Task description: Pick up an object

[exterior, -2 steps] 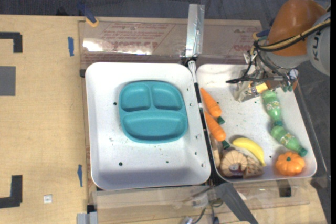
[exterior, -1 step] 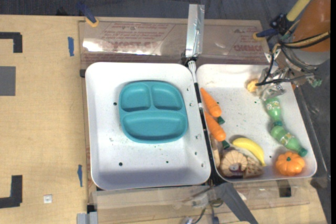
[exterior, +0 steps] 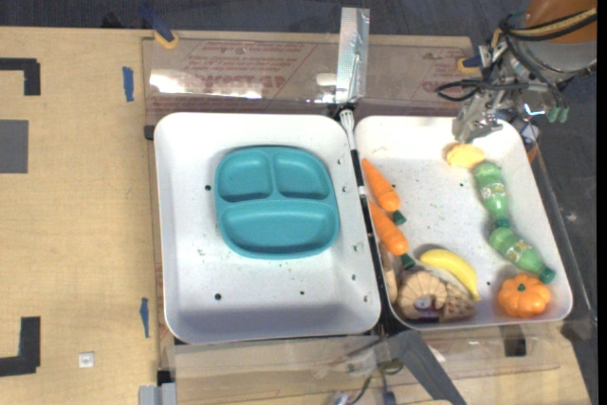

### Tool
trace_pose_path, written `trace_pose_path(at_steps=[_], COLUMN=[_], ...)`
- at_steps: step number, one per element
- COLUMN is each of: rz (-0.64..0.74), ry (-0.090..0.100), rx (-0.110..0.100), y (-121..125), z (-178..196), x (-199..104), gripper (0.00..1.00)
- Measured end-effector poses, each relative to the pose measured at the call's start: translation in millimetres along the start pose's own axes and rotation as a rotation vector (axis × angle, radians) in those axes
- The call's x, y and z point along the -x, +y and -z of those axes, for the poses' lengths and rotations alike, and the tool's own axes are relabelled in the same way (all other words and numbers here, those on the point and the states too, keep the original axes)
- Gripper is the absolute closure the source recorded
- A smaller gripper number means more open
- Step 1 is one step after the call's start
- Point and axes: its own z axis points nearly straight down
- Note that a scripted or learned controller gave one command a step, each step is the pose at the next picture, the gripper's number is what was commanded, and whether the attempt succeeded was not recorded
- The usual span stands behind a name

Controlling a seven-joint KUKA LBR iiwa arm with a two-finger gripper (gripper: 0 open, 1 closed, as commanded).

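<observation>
A small yellow lemon lies just under the gripper, at the far corner of the right bin; whether the tool touches it, or how it stands, I cannot tell from here. Below the gripper runs a bumpy green pod, then a second one, ending by a ribbed orange pumpkin. Off to its lower left lie two carrots, a curved banana and a tan roll. Further left, the left bin holds a smooth teal plate with three compartments.
</observation>
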Motion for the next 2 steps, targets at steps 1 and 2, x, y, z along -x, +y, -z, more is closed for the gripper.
trace_pose_path(at_steps=[1,2], rz=[-0.063,0.098], ry=[0.005,0.01], rx=[-0.001,0.002], y=[-45.1,-4.5], z=[-122.5,-121.9], x=[-30.8,-121.7], gripper=[1.0,1.0])
